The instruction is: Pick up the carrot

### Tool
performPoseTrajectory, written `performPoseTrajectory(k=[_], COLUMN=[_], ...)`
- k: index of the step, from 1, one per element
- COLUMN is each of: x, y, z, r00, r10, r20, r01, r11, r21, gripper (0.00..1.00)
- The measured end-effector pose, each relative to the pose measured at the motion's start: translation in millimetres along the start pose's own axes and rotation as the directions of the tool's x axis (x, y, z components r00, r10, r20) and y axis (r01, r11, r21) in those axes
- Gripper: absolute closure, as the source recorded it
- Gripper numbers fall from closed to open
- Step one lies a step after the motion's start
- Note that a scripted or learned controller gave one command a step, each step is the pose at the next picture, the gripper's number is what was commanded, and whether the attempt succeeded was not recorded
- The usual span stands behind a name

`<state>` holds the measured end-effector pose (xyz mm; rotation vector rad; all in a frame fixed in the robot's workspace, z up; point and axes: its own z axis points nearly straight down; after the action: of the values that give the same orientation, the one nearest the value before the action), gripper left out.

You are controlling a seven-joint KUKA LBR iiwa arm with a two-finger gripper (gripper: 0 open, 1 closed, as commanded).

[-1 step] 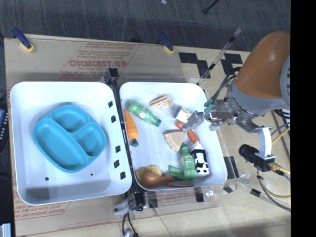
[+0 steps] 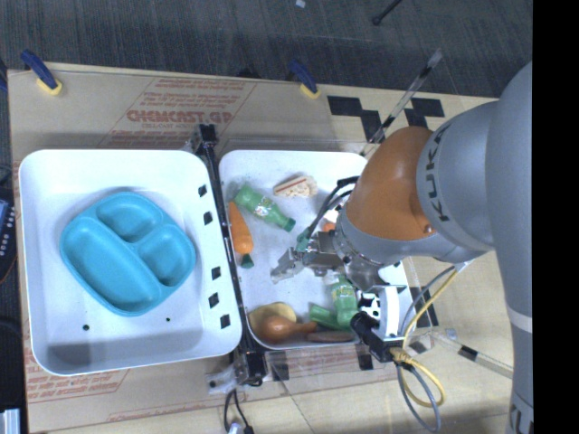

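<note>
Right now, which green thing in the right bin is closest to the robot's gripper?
The green block near the bin's bottom edge, just under the gripper. The green bottle lies farther up.

The table (image 2: 271, 107) had a tan, cardboard-like top printed with red lettering near its far left and a black checker pattern (image 2: 371, 111) toward the far right. Two blue clamps (image 2: 41, 72) gripped its far edge, one at the left and one near the middle. Beyond it lay a dark grey carpeted floor (image 2: 181, 16), with a small pale scrap (image 2: 299, 4) on it. The light was even, without hard shadows.
</note>
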<state>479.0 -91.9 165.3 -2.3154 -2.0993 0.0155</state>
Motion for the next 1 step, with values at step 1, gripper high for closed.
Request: performPoseTrajectory(k=[1], x=[-7.3], y=[56.3], z=[41.5], r00=[0.998], r10=[-0.058], r20=[0.003], r01=[0.059], r11=[0.998], r21=[-0.009], gripper=[0.00])
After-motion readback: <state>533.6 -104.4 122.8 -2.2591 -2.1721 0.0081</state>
